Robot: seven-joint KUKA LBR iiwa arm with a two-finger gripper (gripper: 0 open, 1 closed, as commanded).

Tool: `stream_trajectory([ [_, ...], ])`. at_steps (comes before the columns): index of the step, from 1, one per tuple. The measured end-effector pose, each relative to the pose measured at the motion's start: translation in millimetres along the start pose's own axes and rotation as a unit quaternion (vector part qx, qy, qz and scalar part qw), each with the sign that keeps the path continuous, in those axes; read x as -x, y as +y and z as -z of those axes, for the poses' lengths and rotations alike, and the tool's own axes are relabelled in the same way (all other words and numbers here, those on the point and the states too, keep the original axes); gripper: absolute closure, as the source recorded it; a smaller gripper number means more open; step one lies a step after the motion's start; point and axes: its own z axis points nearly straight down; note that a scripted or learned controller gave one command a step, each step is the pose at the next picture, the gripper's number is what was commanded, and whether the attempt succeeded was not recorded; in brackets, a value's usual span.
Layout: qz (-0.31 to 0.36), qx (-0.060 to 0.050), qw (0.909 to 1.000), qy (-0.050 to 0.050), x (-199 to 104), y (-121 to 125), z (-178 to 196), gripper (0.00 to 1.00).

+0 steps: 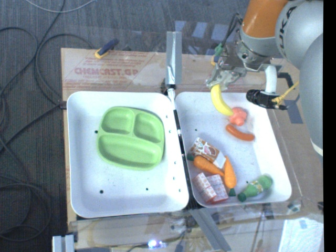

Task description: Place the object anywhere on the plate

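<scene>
One banana (220, 101) looks pinched in the tool (219, 81), though it's hard to tell; next it needs carrying left to the green plate (131, 138).

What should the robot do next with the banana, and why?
Probably carry it left to the green plate. The banana hangs from the gripper above the right bin, and the plate lies in the left bin.

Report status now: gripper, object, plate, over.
Gripper shut on banana, above right bin. Green plate in left bin. Nothing in the way.
</scene>
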Motion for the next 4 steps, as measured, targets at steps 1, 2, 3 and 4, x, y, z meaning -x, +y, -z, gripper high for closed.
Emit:
stream_trajectory([
  [1, 0.040, 0.001, 0.9992, 0.005, -56.4, -3.5, -32.0, 1.00],
  [2, 0.078, 0.002, 0.9969, 0.003, -17.0, -1.1, 1.1, 1.00],
  [3, 0.049, 0.001, 0.9988, 0.005, -96.7, -6.1, -66.0, 1.00],
  [4, 0.049, 0.001, 0.9988, 0.005, -96.7, -6.0, -65.8, 0.00],
])
